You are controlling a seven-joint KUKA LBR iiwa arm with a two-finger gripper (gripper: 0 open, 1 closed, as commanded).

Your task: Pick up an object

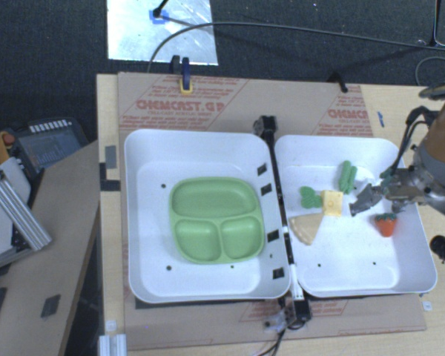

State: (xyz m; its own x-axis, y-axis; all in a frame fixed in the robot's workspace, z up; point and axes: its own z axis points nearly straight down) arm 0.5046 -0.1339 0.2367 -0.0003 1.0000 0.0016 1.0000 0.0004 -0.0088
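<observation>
Presently, gripper [363,199]: over the right bin [411,277], fingers look spread and pinch nothing.
Yellow block [332,202]: just left of the fingertips; likely light, stiff plastic (take the flat sides).
Strawberry toy [386,225]: just beside; rounded, may slip.
Green tray [214,219]: left bin.

"CHEMCAST GP" on brown board [230,99]
</observation>
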